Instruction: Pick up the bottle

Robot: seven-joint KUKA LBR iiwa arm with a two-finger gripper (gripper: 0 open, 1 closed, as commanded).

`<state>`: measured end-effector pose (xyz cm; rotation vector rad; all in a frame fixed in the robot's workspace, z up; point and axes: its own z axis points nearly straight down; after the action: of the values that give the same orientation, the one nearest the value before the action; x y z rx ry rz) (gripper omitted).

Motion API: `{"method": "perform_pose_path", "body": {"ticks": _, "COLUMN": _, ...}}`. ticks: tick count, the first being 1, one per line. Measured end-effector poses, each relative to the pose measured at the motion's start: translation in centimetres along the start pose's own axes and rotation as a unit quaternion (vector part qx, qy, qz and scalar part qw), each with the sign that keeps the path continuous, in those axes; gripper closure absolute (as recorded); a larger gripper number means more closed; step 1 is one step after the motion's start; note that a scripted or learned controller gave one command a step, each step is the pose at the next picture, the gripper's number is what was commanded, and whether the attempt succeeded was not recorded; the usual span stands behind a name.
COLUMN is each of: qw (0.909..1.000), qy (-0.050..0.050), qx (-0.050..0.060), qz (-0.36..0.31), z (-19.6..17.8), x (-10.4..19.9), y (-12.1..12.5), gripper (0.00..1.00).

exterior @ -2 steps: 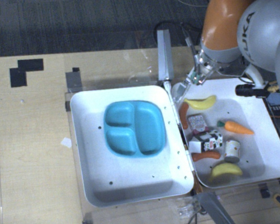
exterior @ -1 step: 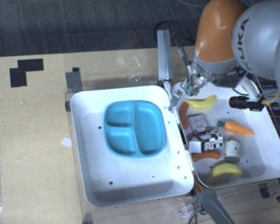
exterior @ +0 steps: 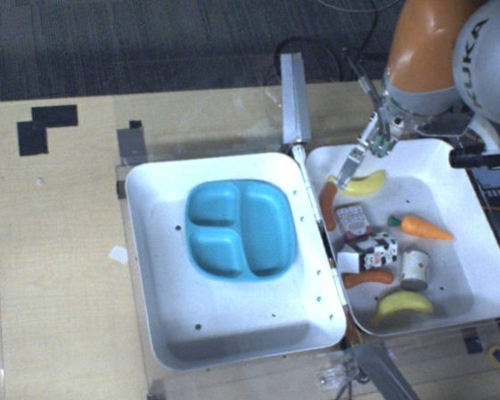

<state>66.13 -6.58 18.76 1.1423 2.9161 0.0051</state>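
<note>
Camera view, contents by bin: left bin (exterior: 156,277) holds one blue divided tray (exterior: 240,229). Right bin (exterior: 475,285) holds a yellow banana (exterior: 365,183) at the top, an orange carrot (exterior: 421,228), a small patterned packet (exterior: 353,220), a second banana (exterior: 402,304) at the bottom, and a small bottle (exterior: 412,268) lying near the lower middle. My pincer (exterior: 347,169) hangs over the right bin's upper left, just beside the top banana, well apart from the bottle; whether it is wide or narrow I cannot tell.
</note>
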Motion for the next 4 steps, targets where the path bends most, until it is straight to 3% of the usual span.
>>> {"method": "perform_pose_path", "body": {"ticks": 1, "qw": 0.9991, "qy": 0.000, "qx": 0.000, "qz": -0.042, "z": 7.2, "x": 0.3, "y": -3.3, "gripper": 0.00}}
{"method": "perform_pose_path", "body": {"ticks": 2, "qw": 0.9994, "qy": 0.000, "qx": -0.001, "qz": -0.036, "z": -0.1, "x": 1.6, "y": 1.9, "gripper": 0.00}}
{"method": "perform_pose_path", "body": {"ticks": 3, "qw": 0.9933, "qy": 0.000, "qx": -0.001, "qz": -0.115, "z": 7.8, "x": -0.3, "y": -4.5, "gripper": 0.00}}
{"method": "perform_pose_path", "body": {"ticks": 4, "qw": 0.9917, "qy": 0.000, "qx": -0.001, "qz": -0.129, "z": -0.1, "x": 2.2, "y": -0.2, "gripper": 0.00}}
